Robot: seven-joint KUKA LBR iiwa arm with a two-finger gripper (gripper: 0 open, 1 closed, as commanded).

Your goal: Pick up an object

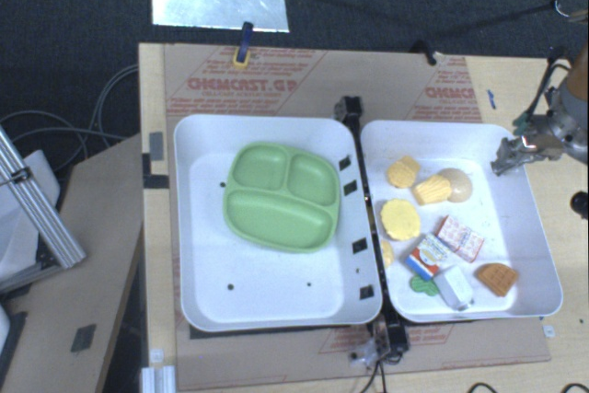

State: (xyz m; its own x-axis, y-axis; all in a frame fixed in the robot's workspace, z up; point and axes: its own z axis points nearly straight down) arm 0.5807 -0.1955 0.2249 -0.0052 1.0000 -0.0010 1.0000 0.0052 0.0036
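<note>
A smooth green divided plate (281, 197) with three compartments lies in the left white bin (198, 290). The right bin (525, 225) holds small toy foods: round yellow pieces (400, 218), a red-and-white carton (459, 238), an orange wedge (496, 278). The end effector (515, 152) hovers over that bin's far right rim; its grip cannot be judged.

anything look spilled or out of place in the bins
Nothing stands out. The green tray lies flat in the left bin, and the toy foods sit loosely inside the right bin. The gripper is at that bin's right rim.
</note>
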